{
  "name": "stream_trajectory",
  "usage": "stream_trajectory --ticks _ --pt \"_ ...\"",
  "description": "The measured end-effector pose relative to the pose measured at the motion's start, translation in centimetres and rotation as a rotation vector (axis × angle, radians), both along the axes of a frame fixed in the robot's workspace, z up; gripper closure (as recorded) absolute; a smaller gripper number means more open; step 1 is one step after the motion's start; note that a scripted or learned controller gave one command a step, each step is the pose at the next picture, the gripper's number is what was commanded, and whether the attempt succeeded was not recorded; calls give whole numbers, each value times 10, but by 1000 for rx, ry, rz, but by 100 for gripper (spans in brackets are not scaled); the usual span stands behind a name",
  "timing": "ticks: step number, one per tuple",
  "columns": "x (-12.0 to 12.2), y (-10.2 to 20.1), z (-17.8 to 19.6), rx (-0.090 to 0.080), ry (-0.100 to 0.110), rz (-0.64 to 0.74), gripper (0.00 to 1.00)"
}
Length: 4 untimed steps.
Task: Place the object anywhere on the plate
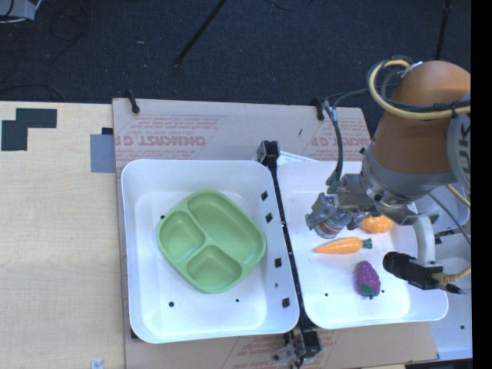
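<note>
Green and split into three wells, the plate [211, 241] lies at a slant in the middle of the left bin [146, 283]. The things you could move are all in the right bin [323, 298], well apart from the plate, with the black strip [277, 229] where the bins meet between them.

A carrot [338, 245] lies on its side near that bin's centre, its green end pointing right. An orange toy [377, 224] sits just up and to the right of it, partly hidden under the wrist. A purple toy [367, 278] lies nearer the front, to the right of the carrot and apart from it.

Your hand [330, 220] hangs low over the right bin, just above the carrot's tip and just left of the orange toy. From this angle you cannot tell whether it is spread or pressed together, nor whether it touches anything. Something small, silvery and reddish shows at its lower end, too blurred to make out.

The arm [415, 129] reaches in from the right, its orange band over the bin's far right corner.

Both bins rest on a cardboard sheet [231, 133] printed in red, which lies on the pale wooden tabletop [54, 244].
</note>
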<state>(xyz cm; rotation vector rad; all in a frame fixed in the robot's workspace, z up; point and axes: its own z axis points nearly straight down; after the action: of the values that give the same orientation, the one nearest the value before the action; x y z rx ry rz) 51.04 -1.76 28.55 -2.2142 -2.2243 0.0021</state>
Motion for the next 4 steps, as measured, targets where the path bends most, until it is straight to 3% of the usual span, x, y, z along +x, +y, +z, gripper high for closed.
stream_trajectory --ticks 2,4 --pt "40 106 -16 -1 0 0 100" --pt "65 207 -43 -2 0 -1 100"
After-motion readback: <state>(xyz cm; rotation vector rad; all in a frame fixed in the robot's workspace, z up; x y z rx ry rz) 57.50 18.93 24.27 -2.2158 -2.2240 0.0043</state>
